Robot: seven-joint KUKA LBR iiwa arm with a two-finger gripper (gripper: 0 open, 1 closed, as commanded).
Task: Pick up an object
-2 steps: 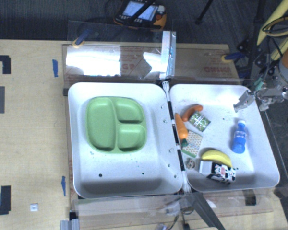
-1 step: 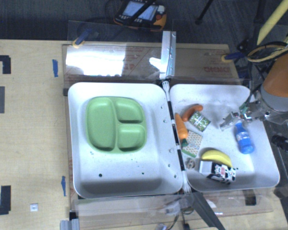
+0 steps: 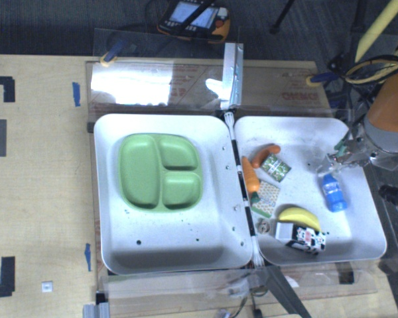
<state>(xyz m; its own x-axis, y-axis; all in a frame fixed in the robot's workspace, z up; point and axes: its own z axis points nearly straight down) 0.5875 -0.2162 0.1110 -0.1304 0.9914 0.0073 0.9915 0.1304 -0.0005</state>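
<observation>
Could not tell whether the claw (image 3: 341,156) was spread or pressed together. Risked nudging the blue bottle (image 3: 333,195) sideways and closing on nothing, given the offset. Found that bottle just beside the claw, on its camera side, probably untouched. Noted a banana (image 3: 298,216) further off, carrots (image 3: 252,174) beyond, a green tray (image 3: 160,171) well apart.

Blue bottle (image 3: 333,195) lying in right bin (image 3: 365,244).

Right bin's far middle (image 3: 305,134) lies bare; carrots (image 3: 252,174), banana (image 3: 298,216) crowd its left.
</observation>
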